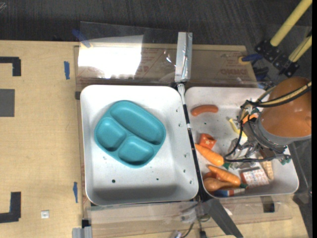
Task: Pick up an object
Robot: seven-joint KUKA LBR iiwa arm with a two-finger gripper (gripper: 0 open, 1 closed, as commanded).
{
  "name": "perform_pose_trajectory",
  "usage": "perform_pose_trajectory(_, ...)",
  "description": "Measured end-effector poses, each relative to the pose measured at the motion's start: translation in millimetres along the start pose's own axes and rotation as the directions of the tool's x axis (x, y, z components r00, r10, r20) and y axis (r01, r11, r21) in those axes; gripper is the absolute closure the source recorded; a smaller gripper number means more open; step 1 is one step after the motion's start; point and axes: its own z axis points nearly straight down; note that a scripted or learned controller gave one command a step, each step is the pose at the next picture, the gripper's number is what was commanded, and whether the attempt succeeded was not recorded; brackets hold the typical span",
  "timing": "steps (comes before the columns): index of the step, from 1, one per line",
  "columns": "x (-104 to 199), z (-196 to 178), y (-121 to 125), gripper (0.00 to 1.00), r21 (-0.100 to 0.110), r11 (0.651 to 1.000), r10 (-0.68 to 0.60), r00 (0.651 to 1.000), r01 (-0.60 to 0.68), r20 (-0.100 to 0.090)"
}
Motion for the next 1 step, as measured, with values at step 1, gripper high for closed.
perform_pose_trajectory(1,0.3,0.7,0.3,0.0,-0.001,1.0,0.0,1.0,0.0,-0.001)
